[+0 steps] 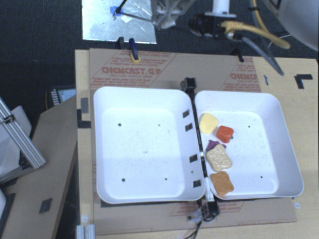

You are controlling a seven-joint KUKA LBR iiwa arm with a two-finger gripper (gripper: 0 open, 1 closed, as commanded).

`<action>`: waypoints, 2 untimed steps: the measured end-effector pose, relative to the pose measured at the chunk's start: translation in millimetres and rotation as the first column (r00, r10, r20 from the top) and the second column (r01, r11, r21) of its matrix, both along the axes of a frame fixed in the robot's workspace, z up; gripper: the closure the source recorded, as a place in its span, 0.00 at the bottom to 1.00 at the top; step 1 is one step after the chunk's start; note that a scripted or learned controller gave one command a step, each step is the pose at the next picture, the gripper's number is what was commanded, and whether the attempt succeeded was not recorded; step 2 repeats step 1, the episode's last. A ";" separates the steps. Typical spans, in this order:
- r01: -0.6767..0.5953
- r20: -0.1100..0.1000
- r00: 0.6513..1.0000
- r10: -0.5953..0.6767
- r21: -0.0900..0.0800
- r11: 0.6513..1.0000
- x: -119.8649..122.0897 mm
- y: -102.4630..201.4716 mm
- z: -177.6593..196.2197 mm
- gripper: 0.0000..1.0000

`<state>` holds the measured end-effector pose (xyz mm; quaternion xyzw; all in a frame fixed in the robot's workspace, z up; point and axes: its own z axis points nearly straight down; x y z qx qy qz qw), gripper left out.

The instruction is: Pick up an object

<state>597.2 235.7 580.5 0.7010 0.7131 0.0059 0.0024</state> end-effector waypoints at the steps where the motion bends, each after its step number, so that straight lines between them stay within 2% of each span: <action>1: -0.001 -0.001 1.000 0.000 0.000 1.000 0.0 0.0 -0.3 0.00; 2: -0.001 -0.001 1.000 0.000 0.000 1.000 0.0 0.0 -0.3 0.00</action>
